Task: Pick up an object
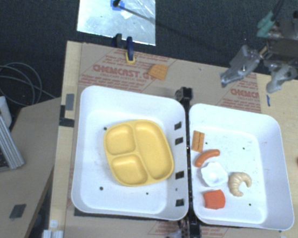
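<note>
In the right bin (274,159) a small cluster lies together: a white cup (213,174) at its middle, a sausage (207,157) touching its upper left, a croissant (239,183) just right of it, a red block (214,199) just below it, and an orange wafer (198,140) above the sausage. The gripper (257,75) hangs well above that cup, past the bin's far rim, its fingers (237,67) spread apart with nothing between them. Left of the cup, the other bin (89,135) holds a yellow divided plate (138,152).
</note>
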Available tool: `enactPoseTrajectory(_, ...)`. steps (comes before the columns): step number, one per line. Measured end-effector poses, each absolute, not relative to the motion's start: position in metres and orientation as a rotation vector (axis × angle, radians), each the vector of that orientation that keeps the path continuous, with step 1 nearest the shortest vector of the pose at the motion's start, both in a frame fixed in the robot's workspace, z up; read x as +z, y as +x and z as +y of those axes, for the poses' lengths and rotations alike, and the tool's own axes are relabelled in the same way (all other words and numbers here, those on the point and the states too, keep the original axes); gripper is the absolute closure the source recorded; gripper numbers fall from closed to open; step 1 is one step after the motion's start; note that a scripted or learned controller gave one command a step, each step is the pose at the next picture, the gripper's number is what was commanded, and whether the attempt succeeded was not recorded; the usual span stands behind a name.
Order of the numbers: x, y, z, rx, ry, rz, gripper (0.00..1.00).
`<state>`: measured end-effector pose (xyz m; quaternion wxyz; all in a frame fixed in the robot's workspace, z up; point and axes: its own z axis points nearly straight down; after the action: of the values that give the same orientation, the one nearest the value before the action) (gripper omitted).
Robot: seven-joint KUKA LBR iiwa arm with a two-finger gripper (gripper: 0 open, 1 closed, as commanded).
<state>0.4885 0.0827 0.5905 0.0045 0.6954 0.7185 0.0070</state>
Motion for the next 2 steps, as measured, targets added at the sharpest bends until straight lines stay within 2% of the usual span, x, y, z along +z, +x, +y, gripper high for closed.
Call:
enactPoseTrajectory(1,0.602,0.4889,0.0825,0.026,2.174,2.252,1.0)
enactPoseTrajectory(2,0.6016,0.4888,0.0825,0.025,2.173,2.254,0.0)
